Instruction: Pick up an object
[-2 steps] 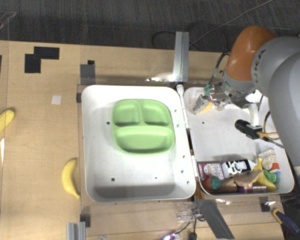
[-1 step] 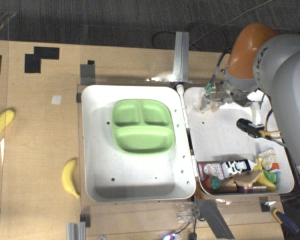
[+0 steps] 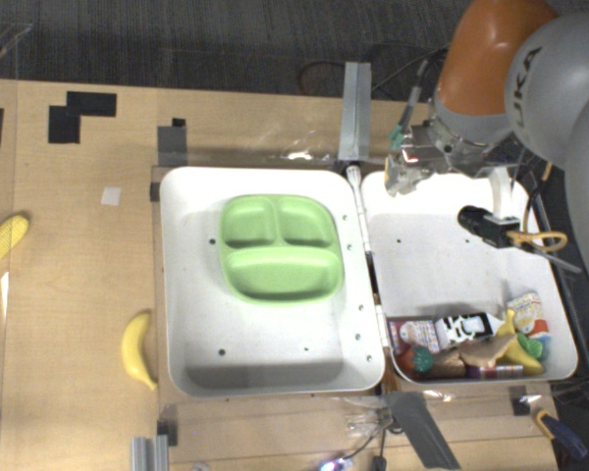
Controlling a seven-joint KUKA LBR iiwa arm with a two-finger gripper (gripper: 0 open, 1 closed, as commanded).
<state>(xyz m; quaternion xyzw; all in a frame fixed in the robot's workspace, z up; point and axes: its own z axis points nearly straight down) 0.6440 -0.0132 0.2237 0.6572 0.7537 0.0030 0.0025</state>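
My gripper (image 3: 401,173) hangs over the far left corner of the right bin (image 3: 442,253), just above the bin's floor, with nothing visible between its tips. The loose objects lie heaped along the right bin's near edge, well away from the gripper: a dark red and white carton (image 3: 440,333), a yellow toy (image 3: 512,328), a small white and red bottle (image 3: 527,308) and a brown piece (image 3: 469,363). In the left bin (image 3: 191,263) a green divided plate (image 3: 278,246) lies flat.
On the bench left of the bins lie a banana (image 3: 137,347) and a yellow corn cob (image 3: 2,242). A metal divider post (image 3: 354,116) stands behind the gap between the bins. The arm's grey and orange body (image 3: 515,57) looms over the right bin's far right.
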